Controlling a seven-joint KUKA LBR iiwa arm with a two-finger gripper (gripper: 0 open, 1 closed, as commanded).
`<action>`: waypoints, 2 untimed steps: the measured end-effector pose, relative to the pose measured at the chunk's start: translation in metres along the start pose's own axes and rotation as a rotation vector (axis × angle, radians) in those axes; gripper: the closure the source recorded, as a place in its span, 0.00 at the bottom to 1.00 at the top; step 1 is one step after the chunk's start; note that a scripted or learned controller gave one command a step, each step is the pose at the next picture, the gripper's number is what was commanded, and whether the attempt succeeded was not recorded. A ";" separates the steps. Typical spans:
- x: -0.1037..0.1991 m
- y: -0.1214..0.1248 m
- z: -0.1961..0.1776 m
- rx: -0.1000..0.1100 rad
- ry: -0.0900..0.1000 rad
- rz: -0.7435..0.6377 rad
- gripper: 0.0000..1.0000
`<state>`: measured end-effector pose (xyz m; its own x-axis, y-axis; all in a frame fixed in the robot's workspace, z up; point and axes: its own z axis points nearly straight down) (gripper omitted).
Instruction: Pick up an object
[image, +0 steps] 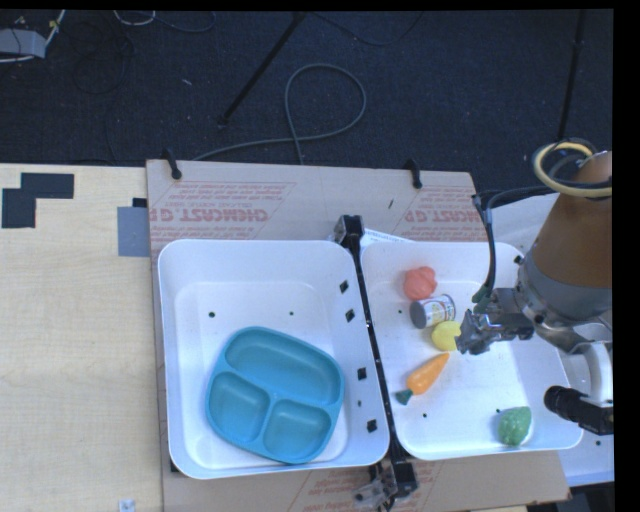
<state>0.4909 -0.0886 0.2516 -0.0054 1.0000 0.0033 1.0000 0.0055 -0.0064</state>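
With no object lifted yet, the tool (472, 336), its closure impossible to tell, sits low in the right bin (470, 445) touching the lemon (445, 335), can (432, 311) at 11 o'clock, carrot (428, 373) at 7 o'clock.

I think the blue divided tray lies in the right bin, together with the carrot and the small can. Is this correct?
Not quite. The camera view shows the blue divided tray in the left bin, alone there. The carrot and the small can do lie in the right bin, as you wrote.
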 end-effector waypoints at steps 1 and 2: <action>0.048 0.007 0.016 0.002 -0.001 0.002 1.00; 0.098 0.026 0.027 0.000 -0.002 0.001 1.00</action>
<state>0.5160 0.0093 0.2246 -0.0044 1.0000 0.0014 1.0000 0.0044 -0.0064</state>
